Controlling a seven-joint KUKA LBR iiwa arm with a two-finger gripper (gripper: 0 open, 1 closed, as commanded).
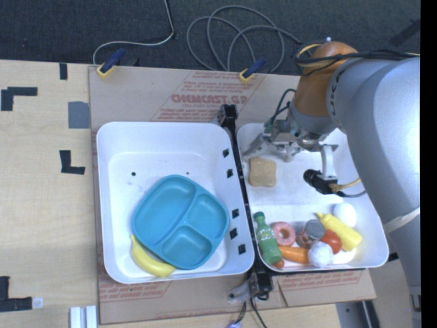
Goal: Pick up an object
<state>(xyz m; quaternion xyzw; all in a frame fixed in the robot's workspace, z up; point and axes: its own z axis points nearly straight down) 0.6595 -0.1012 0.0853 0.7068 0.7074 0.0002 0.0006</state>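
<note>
Bench of pale wood under a cardboard sheet, bearing two shallow white bins: left bin [109,183], right bin [369,217]. Left bin holds a blue divided plate [181,221] with a yellow banana [147,260] at its 7 o'clock edge. Right bin holds a tan bread slice [262,172] at its 10 o'clock, and a crowded cluster at 6 o'clock: green bottle [266,236], pink doughnut [283,234], carrot [295,254], yellow bottle [341,229]. Gripper [283,142] hangs just above the bread slice, at its 1 o'clock; pincer state: cannot tell. Risk: descent off-centre could clip the slice's edge or scrape the divider wall nearby. Open floor lies mid-bin, between slice and cluster.
</note>
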